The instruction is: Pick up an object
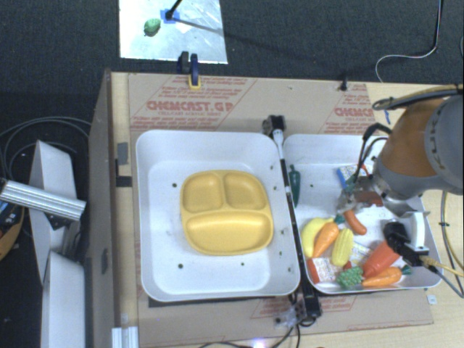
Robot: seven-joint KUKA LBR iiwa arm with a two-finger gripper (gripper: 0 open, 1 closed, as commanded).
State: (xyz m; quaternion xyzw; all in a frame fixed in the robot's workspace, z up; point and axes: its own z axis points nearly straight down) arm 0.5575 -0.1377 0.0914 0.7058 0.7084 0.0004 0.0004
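The fingers [348, 200] are seen lowered just above the small carrot [354, 222] in the right bin [319, 158]; their state cannot be told.

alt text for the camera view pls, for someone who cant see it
A grey and orange robot arm reaches from the right into the right bin, its gripper low over a pile of toy food. The left bin holds a yellow divided plate.

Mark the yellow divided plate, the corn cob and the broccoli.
yellow divided plate [226, 222]: camera view, left bin, on its large lower compartment.
corn cob [342, 246]: camera view, right bin, mid-length of the cob.
broccoli [350, 278]: camera view, right bin, on its green head.
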